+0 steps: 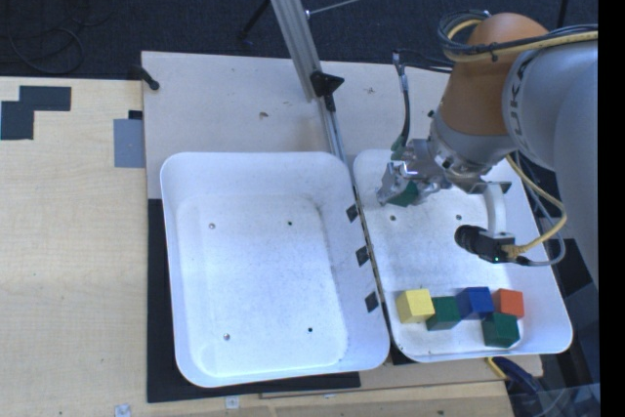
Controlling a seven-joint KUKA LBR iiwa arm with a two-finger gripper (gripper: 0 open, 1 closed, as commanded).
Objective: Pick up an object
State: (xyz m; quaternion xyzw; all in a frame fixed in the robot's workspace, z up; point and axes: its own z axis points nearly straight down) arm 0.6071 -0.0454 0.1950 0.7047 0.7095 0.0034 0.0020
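Note:
My gripper (399, 187) hangs over the far left part of the right bin (430, 244), close to the divider between the bins. A small green block (407, 194) shows between its fingertips, and the fingers are shut on it. Along the near edge of the right bin lie a yellow block (415, 305), a dark green block (444, 312), a blue block (477, 302), an orange-red block (509, 303) and another green block (501, 330).
The left bin (259, 269) lies beside the right one. A slanted aluminium rail (293, 24) rises behind the bins. A black cable connector (483, 242) hangs from the arm over the right bin's right side.

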